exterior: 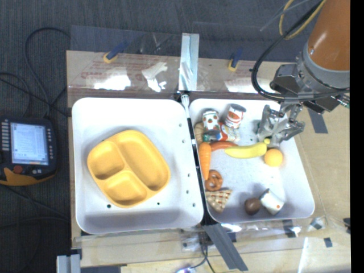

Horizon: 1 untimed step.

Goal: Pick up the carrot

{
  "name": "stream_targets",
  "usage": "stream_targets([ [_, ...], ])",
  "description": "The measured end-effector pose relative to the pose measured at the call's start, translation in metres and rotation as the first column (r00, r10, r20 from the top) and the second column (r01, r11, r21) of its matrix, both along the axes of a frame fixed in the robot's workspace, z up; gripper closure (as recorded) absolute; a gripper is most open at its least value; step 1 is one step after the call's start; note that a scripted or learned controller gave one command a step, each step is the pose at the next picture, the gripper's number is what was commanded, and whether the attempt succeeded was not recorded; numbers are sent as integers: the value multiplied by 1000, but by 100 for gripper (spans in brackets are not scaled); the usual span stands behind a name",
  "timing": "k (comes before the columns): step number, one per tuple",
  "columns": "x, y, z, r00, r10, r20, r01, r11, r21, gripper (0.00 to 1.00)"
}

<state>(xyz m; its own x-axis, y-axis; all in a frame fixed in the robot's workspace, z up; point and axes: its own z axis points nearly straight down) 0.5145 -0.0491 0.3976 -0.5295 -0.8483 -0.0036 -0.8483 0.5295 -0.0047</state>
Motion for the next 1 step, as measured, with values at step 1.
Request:
stream_targets([
  [1,-11,23,-91,988,156,-13,-156,988,3,100],
])
